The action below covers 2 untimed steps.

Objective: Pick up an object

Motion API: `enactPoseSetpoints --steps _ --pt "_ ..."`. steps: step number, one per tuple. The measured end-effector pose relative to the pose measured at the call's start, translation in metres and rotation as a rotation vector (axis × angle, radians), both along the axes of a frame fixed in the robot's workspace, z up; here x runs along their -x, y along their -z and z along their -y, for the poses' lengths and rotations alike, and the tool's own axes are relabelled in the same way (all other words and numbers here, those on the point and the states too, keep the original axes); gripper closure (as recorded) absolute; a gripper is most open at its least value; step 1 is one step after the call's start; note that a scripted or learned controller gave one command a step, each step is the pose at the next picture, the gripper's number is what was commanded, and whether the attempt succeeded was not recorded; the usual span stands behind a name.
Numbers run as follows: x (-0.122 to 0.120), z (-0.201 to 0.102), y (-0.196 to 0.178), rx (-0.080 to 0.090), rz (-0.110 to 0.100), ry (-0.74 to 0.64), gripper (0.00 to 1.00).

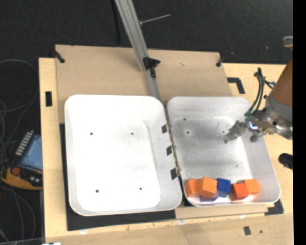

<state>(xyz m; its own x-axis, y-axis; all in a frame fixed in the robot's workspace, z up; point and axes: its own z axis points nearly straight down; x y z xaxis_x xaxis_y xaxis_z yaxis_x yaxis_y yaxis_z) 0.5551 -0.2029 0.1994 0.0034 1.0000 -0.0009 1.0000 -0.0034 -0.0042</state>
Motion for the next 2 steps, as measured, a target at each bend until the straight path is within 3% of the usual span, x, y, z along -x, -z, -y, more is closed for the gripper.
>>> enactPoseSetpoints --steps 1,2 --pt "0.07 -0.045 0.09 -0.005 -0.007 -0.002 0.0" --pt "0.057 -0.093 0.102 0.001 0.009 -0.007 0.0"
